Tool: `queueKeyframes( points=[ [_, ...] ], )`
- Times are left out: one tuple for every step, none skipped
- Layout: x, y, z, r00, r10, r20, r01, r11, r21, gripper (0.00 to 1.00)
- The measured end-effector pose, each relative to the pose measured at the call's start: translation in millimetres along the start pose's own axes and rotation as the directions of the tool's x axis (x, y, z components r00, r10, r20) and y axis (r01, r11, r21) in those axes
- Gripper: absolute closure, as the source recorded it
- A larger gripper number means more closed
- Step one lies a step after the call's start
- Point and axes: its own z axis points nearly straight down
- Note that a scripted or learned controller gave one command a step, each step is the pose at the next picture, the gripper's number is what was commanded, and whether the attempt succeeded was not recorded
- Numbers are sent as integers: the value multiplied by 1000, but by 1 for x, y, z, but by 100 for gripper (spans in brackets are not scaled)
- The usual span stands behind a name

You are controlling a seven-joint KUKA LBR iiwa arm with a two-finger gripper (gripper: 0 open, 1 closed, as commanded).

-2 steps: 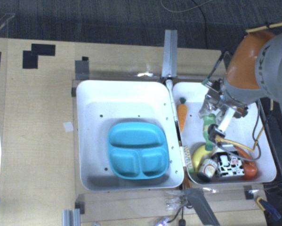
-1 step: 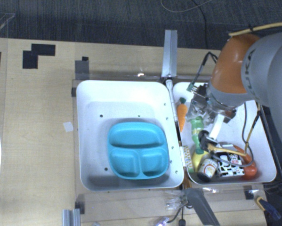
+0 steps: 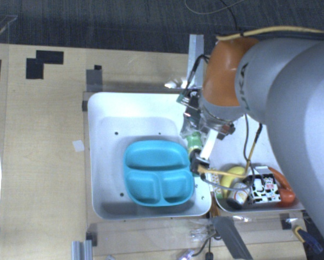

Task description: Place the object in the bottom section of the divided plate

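1. Grey robot gripper (image 3: 198, 145) is seen hanging over the right rim of the left shallow white bin (image 3: 112, 145), just right of the plate's far right corner. How widely it is set cannot be told from this view.
2. A small green rounded object (image 3: 193, 141) is seen directly at the gripper, above the bin's right wall. It is judged to be the task's thing, but whether it is truly gripped cannot be confirmed.
3. The light-blue plastic divided plate (image 3: 151, 158) lies flat in the near half of the left bin. One wide compartment is seen on its far side and two smaller ones side by side on its near side. Nothing is seen in any of them.
4. The step in hand is judged to be the carry toward the plate; the placing is not yet done.
5. A shift to the left and toward the near side is called for next, then a descent over a near compartment and a release close to its floor, so that the object is not rolled over the divider.
6. The right shallow white bin (image 3: 218, 203) holds a yellow rounded item (image 3: 235, 172), a red-orange item (image 3: 284, 187) and a black-and-white printed item (image 3: 264, 188). These should be left undisturbed.
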Motion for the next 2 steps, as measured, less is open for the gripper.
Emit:
queueKeyframes(
  points=[
    [39,-57,16,997,-79,0,79,997,1,100],
    [39,-56,16,997,-78,0,78,997,0,0]
  ],
)
